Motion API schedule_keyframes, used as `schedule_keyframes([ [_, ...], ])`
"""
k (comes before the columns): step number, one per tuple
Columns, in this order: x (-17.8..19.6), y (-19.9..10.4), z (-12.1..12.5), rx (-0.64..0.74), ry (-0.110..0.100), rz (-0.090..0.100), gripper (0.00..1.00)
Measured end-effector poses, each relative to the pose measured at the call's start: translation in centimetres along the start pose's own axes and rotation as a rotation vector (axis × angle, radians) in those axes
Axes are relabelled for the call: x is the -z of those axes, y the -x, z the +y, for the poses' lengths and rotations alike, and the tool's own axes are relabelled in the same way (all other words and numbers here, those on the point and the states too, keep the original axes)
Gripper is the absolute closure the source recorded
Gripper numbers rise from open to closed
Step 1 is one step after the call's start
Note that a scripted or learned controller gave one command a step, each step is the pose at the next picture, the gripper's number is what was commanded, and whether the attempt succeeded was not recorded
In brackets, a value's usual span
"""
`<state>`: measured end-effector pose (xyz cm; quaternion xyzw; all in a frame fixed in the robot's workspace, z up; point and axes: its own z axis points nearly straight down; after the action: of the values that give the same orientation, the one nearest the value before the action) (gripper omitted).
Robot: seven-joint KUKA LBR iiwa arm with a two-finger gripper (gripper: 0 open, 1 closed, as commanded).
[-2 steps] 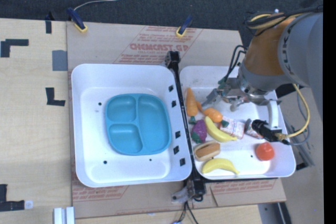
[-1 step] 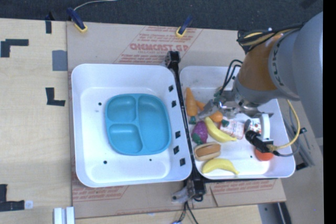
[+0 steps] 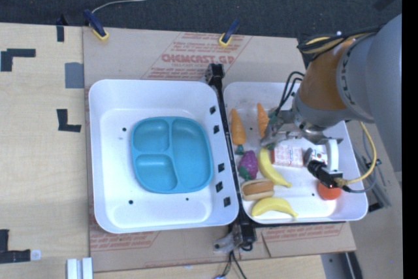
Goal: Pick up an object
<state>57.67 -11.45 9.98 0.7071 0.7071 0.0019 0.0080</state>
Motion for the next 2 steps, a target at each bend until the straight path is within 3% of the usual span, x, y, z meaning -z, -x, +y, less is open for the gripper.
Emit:
schedule_keyframes([
  [1, 0.0, 0.0, 0.0, 0.0, 0.0, 0.0, 0.0],
  [2, -1.5, -0.6, 6.2, -0.002, -0.013, 0.001, 0.0],
])
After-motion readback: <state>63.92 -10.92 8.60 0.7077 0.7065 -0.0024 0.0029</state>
